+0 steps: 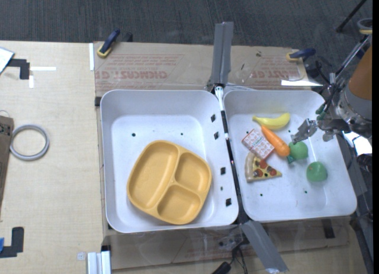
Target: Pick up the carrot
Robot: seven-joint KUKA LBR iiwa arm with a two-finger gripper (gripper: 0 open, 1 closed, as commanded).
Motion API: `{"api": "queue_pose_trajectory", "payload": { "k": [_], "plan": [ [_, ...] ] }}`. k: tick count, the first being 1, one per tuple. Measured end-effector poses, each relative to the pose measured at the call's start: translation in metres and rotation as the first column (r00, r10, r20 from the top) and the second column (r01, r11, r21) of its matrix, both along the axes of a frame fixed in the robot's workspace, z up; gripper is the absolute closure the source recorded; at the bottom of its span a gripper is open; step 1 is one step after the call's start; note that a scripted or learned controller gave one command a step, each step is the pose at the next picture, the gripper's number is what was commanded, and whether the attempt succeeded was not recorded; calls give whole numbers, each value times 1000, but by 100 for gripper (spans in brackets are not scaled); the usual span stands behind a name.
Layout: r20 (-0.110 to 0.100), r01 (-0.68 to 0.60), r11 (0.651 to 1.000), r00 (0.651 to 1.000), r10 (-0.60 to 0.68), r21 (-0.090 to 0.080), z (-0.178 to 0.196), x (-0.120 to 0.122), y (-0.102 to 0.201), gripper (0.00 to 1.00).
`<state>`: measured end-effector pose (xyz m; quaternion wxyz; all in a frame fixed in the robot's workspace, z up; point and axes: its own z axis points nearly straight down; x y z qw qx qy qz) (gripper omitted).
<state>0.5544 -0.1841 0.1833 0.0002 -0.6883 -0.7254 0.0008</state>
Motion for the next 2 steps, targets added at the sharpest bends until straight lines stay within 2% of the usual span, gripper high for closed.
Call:
{"api": "queue_pose_trajectory", "payload": {
  "k": [1,2],
  "plan": [
    [9,-120,993,993,120,-3,-86,24,41,0],
    [13,-118,993,993,118,-2,-75,26,41,100]
  ]
}}
